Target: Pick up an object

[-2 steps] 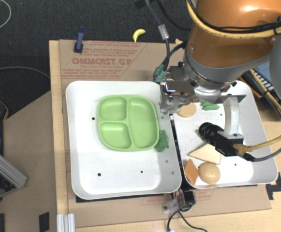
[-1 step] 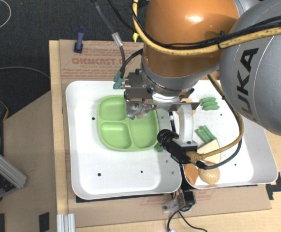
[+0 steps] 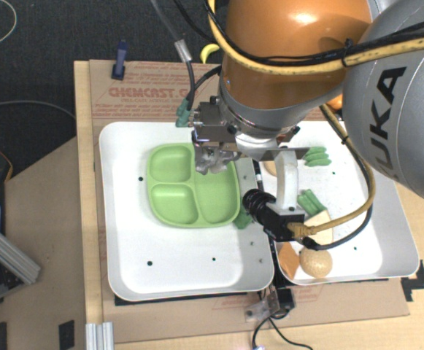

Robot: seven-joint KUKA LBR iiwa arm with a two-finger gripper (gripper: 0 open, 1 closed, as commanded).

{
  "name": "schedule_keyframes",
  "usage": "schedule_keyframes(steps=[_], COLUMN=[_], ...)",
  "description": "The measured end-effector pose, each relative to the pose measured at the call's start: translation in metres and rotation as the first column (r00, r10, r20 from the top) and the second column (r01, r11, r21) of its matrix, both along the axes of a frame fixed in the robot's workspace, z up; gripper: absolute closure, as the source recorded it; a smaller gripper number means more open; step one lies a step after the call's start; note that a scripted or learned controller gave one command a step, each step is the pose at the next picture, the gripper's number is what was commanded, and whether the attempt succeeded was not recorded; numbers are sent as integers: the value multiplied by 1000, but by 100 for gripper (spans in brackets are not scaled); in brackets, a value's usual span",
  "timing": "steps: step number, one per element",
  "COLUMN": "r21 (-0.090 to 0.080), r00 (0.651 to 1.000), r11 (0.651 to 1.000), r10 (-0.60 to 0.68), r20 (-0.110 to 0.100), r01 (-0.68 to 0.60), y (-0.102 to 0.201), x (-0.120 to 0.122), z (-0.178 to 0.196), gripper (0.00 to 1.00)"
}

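Honestly, I can't tell whether my claw (image 3: pixel 210 159) is apart or together over the green divided tray (image 3: pixel 193 187), whose thin rim could slip free.

A brown cardboard sheet (image 3: pixel 146 86) printed with red lettering lies on the tabletop (image 3: pixel 51 173) under both bins, reaching well beyond the claw (image 3: pixel 210 159) on its far side. A small blue clip (image 3: pixel 119 60) sits on the sheet's far left corner, up and to the left of the claw. A thin white cable (image 3: pixel 0 20) loops over the dark floor (image 3: pixel 36 86) far to the claw's left. A grey metal bracket (image 3: pixel 7 257) lies at the left edge, well below and left of the claw.
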State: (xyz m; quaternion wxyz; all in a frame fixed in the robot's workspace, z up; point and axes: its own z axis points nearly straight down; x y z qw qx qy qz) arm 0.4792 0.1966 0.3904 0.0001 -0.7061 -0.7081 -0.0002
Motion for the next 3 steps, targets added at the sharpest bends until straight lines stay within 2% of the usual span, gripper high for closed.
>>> schedule_keyframes(steps=[1, 2, 3], r21=[-6, 10, -4], r00=[1000, 1000, 1000], r11=[1000, 1000, 1000], r10=[-10, 5, -9], r20=[-13, 20, -8], r01=[10, -5, 9], y=[-60, 23, -34], x=[-1, 0, 0], z=[-107, 88, 17], gripper=[100, 100, 100])
